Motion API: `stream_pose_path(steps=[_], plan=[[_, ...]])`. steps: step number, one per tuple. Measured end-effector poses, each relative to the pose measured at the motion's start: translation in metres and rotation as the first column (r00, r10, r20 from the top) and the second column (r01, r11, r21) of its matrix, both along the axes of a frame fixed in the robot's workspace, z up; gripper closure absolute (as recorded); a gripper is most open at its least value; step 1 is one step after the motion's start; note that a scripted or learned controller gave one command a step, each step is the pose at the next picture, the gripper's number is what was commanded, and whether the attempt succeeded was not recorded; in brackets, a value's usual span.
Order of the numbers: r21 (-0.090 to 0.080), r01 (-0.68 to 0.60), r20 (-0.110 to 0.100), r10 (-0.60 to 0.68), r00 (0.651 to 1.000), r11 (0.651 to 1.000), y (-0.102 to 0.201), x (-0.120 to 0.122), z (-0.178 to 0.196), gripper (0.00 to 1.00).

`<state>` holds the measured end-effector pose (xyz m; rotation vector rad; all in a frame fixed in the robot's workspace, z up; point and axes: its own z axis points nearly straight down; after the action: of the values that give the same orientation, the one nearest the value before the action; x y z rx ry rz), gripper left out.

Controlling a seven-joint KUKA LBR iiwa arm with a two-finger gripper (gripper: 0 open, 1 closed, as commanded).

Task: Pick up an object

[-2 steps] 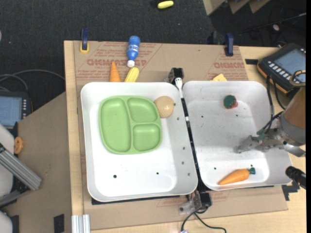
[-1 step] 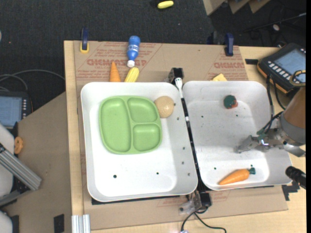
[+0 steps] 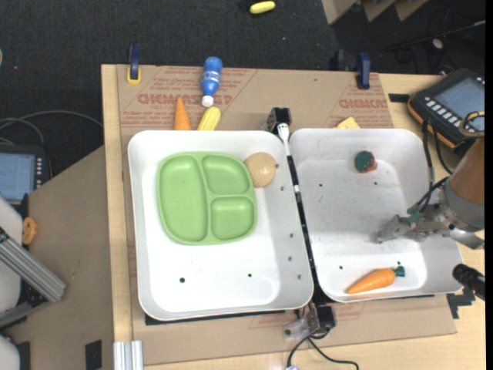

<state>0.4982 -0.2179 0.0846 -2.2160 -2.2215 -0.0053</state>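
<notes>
The grey two-finger gripper (image 3: 387,232) hovers at the three o'clock side of the right shallow white bin (image 3: 331,149), its thin fingers (image 3: 383,234) drawn narrow with nothing between them. An orange toy carrot with a green top (image 3: 374,280) lies at about five o'clock in that bin, near the gripper but apart from it. A small red-and-green round toy (image 3: 364,161) sits toward one o'clock. In the left shallow white bin (image 3: 223,284), a green three-compartment plastic plate (image 3: 206,197) lies toward eleven o'clock, a tan round ball (image 3: 261,169) touching its rim at two o'clock.
</notes>
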Motion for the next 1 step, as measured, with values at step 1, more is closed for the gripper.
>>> stream_pose_path(steps=[1], plan=[[0.000,0.000,0.000,0.000,1.000,1.000,0.0000,0.0000,0.0000,0.00]])
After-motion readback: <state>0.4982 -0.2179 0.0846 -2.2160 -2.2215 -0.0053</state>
